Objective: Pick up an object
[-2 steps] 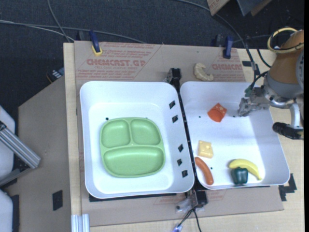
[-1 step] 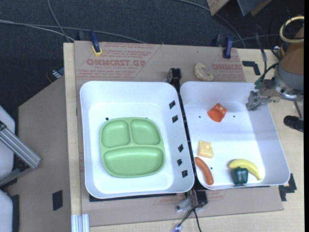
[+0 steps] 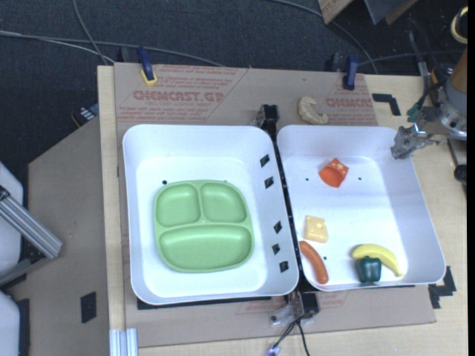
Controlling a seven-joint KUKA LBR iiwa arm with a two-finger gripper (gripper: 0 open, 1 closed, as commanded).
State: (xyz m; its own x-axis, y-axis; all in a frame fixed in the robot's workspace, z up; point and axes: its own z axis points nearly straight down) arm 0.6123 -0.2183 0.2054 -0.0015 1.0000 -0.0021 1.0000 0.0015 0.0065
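Observation:
The right bin holds several toy foods. An orange-red piece lies toward its far side. A pale yellow block sits at its near left, with a red sausage just in front of it. At the near edge a yellow banana lies against a dark green pepper. My gripper hangs over the bin's far right corner, well clear of every item and with nothing visibly in it.
The left bin carries a green divided plate. A beige object lies on the cardboard behind the bins. Black clips run along the seam between the bins. Clamps and cables sit at the back.

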